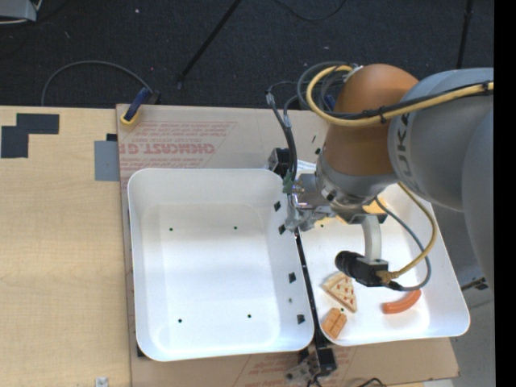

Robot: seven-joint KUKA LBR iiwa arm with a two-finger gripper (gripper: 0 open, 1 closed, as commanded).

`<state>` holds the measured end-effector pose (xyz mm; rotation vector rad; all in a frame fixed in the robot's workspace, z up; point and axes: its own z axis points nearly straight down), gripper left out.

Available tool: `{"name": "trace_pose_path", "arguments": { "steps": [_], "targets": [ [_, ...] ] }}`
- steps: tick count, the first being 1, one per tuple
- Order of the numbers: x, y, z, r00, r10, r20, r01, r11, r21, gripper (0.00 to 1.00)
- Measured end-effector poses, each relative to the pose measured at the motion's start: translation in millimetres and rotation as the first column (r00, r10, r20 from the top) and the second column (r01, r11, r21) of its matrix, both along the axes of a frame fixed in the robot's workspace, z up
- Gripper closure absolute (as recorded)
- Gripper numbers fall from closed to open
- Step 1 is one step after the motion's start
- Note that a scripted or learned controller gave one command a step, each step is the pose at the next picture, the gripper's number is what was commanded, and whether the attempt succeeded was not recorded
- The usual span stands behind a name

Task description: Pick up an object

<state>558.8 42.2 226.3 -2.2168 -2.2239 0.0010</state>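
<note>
Three small things lie at the near end of the bin on the view's right (448, 322): a pale wedge (341, 291), an orange block (334, 322) just beside it by the near rim, and a curved orange-red sausage (401, 302) a little apart. The gripper (302, 208) hangs over that bin's far half, close to the wall shared with the other bin (201, 248); whether it is spread or closed, or grips anything, cannot be told
</note>
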Motion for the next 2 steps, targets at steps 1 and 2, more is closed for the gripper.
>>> {"name": "trace_pose_path", "arguments": {
  "steps": [1, 2],
  "targets": [
    [-13.5, 45.4, -3.8, 1.000, 0.000, 0.000, 0.000, 1.000, 0.000, 1.00],
    [-13.1, 43.6, -3.6, 1.000, -0.003, 0.000, 0.003, 1.000, -0.001, 0.00]
  ]
}}
